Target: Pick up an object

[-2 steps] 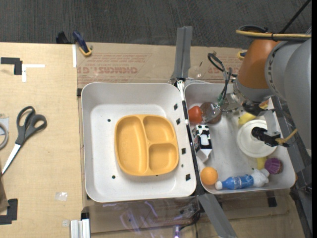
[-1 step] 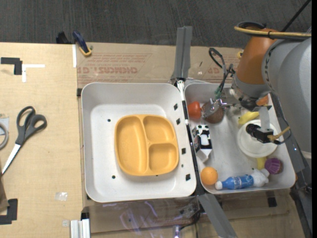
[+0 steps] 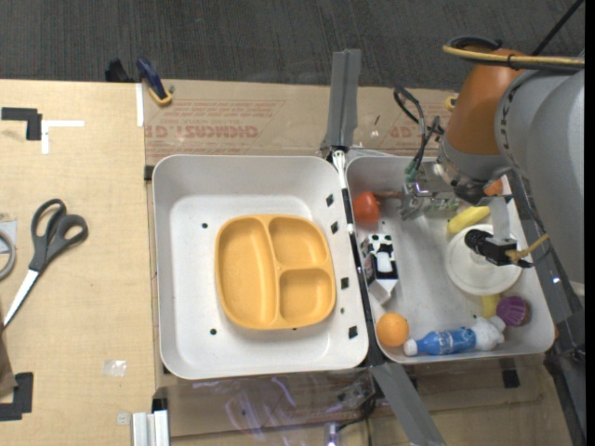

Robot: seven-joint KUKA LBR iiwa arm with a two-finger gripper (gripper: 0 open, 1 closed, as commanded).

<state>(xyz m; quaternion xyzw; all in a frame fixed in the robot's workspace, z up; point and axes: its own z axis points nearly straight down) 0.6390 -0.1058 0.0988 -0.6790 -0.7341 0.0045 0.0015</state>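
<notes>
End effector (image 3: 416, 196) low in right bin (image 3: 423, 282) near tomato (image 3: 365, 205) and banana (image 3: 468, 218); grip state unclear, cannot tell. Center on one item, avoid the wall.

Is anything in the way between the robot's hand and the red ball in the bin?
Nothing visible is. The gripper sits in the right bin, just right of the red ball, with bare bin floor between them. The yellow banana and white cup lie on its other side.
</notes>
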